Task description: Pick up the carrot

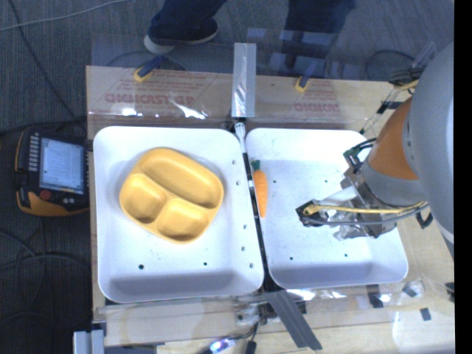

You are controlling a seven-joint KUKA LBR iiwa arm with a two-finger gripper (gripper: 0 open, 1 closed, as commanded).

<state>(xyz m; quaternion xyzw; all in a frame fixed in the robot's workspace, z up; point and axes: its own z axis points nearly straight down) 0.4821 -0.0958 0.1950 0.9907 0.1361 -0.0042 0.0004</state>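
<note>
**Carrot lies at the left wall of the right bin, gripper apart from it**

At the far left, on the dark carpet (44, 65), rests a control pendant (48, 172), black and orange, with a lit screen. Next to it begins the wooden bench (169, 94), which bears the two bins side by side.

The left bin (105, 220) contains one thing, a yellow dish (171, 194) with three compartments. It sits a little above the middle of the bin floor and is turned slightly.

Beyond the wall between the bins comes the right bin (332, 271). The carrot (259, 192) is in this bin, close against its left wall. It is small and orange, it lies flat and parallel with the wall, and its green end points to the far side of the bench. Nothing touches it except the bin.

More to the right, over the right half of the same bin, hangs the gripper (354, 223). It is low above the bin floor and well apart from the carrot, with bare white floor between them. I cannot tell if it is spread or closed, because the wrist parts cover it. Nothing is visibly grasped.

The arm (435, 146) enters from the right edge. Its thick grey body stands over the right rim of the bin, the orange band (391, 150) sits below it, and the wrist bends down and to the left.

At the top edge, behind the bench, the legs and one shoe of a person (181, 32) are visible.
</note>
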